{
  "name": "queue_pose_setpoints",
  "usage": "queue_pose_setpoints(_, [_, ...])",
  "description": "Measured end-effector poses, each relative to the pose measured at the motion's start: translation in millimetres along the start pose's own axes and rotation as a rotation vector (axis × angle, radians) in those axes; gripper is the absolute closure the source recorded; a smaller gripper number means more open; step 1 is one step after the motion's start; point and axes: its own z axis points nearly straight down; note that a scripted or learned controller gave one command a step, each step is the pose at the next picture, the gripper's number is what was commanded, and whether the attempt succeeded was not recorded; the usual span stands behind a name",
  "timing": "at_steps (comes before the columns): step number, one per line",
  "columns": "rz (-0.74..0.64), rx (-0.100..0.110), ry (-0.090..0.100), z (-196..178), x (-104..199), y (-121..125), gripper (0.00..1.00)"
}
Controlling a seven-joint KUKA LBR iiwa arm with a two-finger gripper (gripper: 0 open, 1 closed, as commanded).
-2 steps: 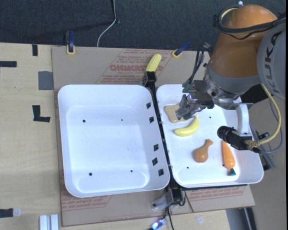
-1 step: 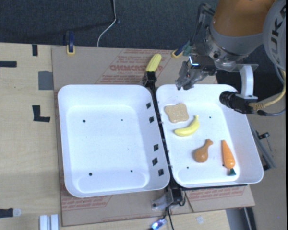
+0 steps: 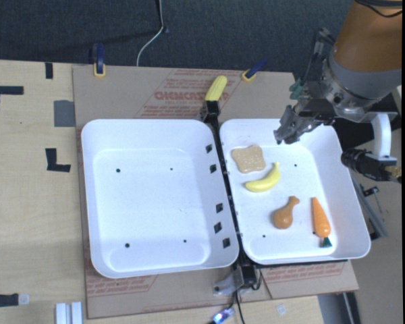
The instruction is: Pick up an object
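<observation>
You have the end effector (image 3: 288,131) hanging over the far part of the right bin (image 3: 344,181), and I cannot tell its state, because it looks dark and small against the white wall. Nothing is seen between its tips. The things to pick lie in this right bin: a slice of toast (image 3: 248,158) near the divider, a banana (image 3: 264,179) just beside it and maybe touching, a chicken drumstick (image 3: 285,213) more to the near side, and a carrot (image 3: 320,221) close to the right wall. In my judgement the risk is this: if the arm goes straight down from here, it meets bare floor between the toast and the far wall and closes on nothing. The toast is flat, so the tips may slide over it; the banana is curved and could roll away. The carrot sits near the wall, where a tip may hit the rim. The arm's upper part is cut off by the top edge of the view.
</observation>
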Motion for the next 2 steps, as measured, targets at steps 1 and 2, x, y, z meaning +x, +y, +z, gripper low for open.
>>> queue_pose_setpoints(1, [-0.002,-0.001,0.001,-2,-30,-38,1.0])
queue_pose_setpoints(2, [-0.007,0.008,0.002,102,-2,0,1.0])
